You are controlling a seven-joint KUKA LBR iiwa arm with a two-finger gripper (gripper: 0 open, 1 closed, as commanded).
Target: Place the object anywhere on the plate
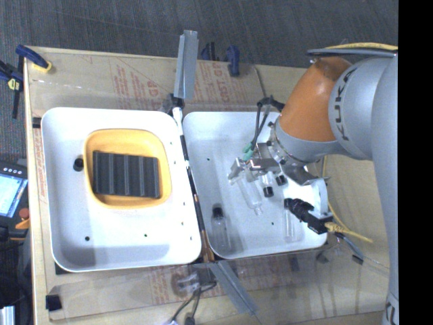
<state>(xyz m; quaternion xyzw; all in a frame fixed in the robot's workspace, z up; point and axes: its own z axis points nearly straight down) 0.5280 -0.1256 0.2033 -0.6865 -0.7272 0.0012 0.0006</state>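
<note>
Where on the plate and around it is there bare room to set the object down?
The yellow plate carries a dark ribbed block over most of its middle; its bare rim above the block is the widest patch. The left bin has bare floor below the plate. The right bin is crowded at its middle and right by the gripper; a small dark-capped object lies near its lower left.

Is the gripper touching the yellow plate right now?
Apart. The camera view shows the gripper over the right bin, while the yellow plate sits in the left bin across the divider.
</note>
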